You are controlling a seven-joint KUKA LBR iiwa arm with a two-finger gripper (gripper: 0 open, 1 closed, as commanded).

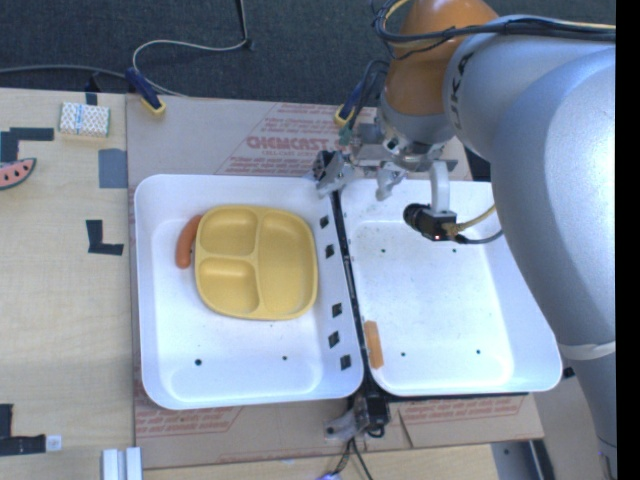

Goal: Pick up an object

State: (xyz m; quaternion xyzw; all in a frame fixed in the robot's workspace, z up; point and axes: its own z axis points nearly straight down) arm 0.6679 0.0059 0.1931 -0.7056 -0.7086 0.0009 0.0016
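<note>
A yellow divided plate (pixel 255 263) lies in the left bin (pixel 240 383). An orange sausage-shaped piece (pixel 184 243) rests against the plate's left rim. In the right bin (pixel 470 368), a small orange piece (pixel 372 344) lies by the near left wall. My gripper (pixel 410 186) hangs over the far left corner of the right bin, below the orange wrist band. Its fingers (pixel 384 182) stand apart, open, with nothing between them. It is far from the small orange piece.
Both bins sit on cardboard (pixel 270 143) on a wooden bench. A patterned sponge (pixel 84 120) and a watermelon-slice toy (pixel 14 173) lie at the far left. A black cable (pixel 190 43) and a blue-yellow plug (pixel 146 89) lie behind the bins.
</note>
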